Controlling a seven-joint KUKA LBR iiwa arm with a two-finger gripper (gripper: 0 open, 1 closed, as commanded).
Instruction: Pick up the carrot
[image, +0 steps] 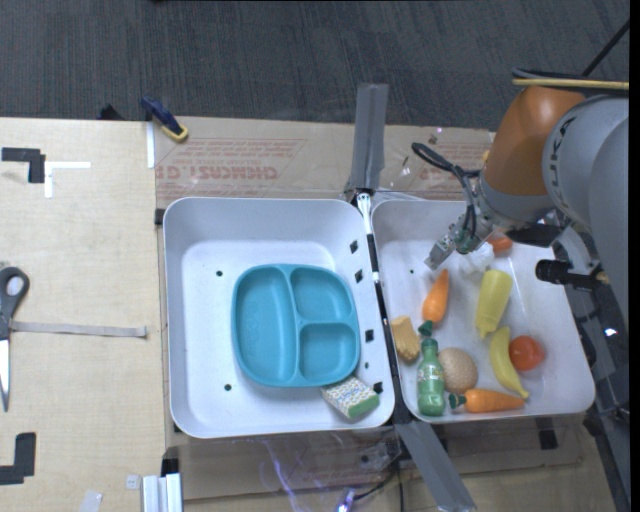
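— Orange showed twice in the right bin (400, 225); which piece was the task's carrot?

— Hard to say for sure; one carrot (436, 296) lay tilted just below the pincer (455, 243), its green end pointing down toward the near wall; a second carrot (492, 401) lay flat well below the pincer, against the bin's near rim.

— And the pincer itself?

— It hung over the far part of the right bin, under the grey arm (590, 170) with its orange band; nothing sat between its fingers; whether they were spread or closed, I could not tell; the tips were too small and blurred.

— What else lay near it?

— A yellow pepper (492, 300) stood just below and to the right of the pincer; a banana (505, 365) and a tomato (526, 351) lay further down that side; a green bottle (431, 378), a tan round thing (459, 369) and a bread-coloured chunk (405, 338) lay below the pincer and slightly left.

— The other bin?

— The left bin (190, 330) lay to the pincer's left; it held a blue divided plate (296, 325) and a sponge (351, 398) at the plate's near corner.
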